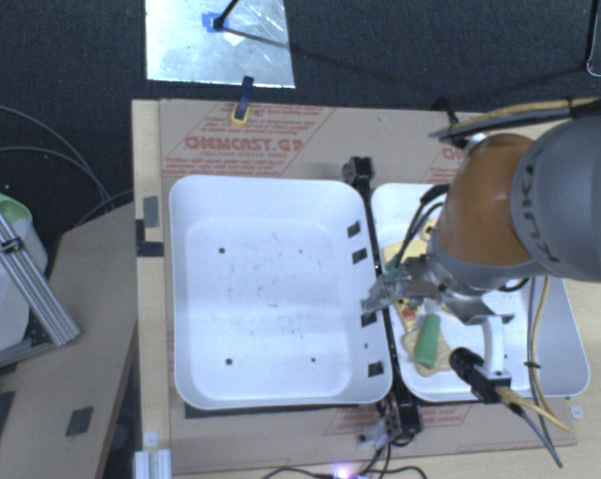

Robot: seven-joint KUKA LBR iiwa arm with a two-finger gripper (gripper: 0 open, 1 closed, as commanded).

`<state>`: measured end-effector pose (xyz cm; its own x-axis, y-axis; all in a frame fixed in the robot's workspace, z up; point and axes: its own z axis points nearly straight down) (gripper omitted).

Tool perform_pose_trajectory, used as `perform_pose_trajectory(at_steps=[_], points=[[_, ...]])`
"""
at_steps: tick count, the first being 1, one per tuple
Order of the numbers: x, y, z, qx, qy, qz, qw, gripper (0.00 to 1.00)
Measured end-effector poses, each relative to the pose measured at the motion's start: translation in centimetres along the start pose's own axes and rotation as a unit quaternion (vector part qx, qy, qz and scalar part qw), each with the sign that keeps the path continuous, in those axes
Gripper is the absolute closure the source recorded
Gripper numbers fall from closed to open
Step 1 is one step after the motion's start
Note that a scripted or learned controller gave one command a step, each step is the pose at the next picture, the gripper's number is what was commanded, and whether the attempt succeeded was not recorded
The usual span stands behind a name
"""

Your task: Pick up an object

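The grey arm with its orange band hangs over the right bin. My gripper points down at that bin's left side, close to the divider between the bins. Just below it lie a green cylinder-like object and a pale yellow object, with a small red and yellow piece right under the gripper. The arm's body hides much of the right bin's floor.
The left bin is a wide white tray with a few dark specks. Black clips line the divider. A cable trails off the arm toward the front right. Both bins rest on a cardboard sheet.
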<state>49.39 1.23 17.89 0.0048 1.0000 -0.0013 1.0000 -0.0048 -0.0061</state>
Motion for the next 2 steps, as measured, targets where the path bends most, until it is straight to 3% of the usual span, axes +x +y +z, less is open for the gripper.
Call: perform_pose_trajectory(at_steps=[1,2], points=[[0.8,0.9,-0.5,-0.004,0.001,-0.005,1.0,0.0],[-3.1,-0.4,-0.5,-0.003,0.0,-0.001,1.0,0.0]])
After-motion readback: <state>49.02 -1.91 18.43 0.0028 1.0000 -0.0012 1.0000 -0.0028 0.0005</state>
